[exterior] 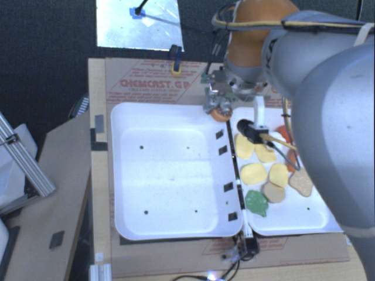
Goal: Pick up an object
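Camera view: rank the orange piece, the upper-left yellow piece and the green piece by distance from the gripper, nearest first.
1. Orange piece, right at the gripper, farthest back.
2. Yellow piece, right bin, upper left.
3. Green piece, right bin, near edge.

Bright even light, slightly soft focus

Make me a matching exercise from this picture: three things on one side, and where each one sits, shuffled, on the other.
Things: 1 green piece; 2 end effector; 3 blue and yellow clip.
Places: A on the cardboard beyond the left bin; B near end of the right bin, beside the divider; C above the divider's far end.
Pairs: 1-B, 2-C, 3-A.
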Robot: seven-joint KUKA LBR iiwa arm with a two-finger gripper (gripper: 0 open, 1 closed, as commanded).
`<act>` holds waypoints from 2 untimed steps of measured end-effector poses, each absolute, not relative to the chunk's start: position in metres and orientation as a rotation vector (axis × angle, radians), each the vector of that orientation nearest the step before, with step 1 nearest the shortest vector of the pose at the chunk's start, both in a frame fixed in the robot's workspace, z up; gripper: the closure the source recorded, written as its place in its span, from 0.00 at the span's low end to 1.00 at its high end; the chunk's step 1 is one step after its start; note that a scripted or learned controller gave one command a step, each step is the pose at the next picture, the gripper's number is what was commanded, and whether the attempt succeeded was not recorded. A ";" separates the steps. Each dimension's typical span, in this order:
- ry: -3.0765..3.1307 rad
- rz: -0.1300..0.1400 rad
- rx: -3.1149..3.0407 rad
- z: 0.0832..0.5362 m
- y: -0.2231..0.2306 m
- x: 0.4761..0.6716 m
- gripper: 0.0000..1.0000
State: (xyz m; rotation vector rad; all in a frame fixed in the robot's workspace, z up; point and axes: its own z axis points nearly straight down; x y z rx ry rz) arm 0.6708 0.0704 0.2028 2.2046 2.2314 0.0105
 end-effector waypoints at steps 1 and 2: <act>2.230 0.010 2.209 0.276 0.143 0.669 1.00; 2.232 0.009 2.209 0.291 0.240 0.668 1.00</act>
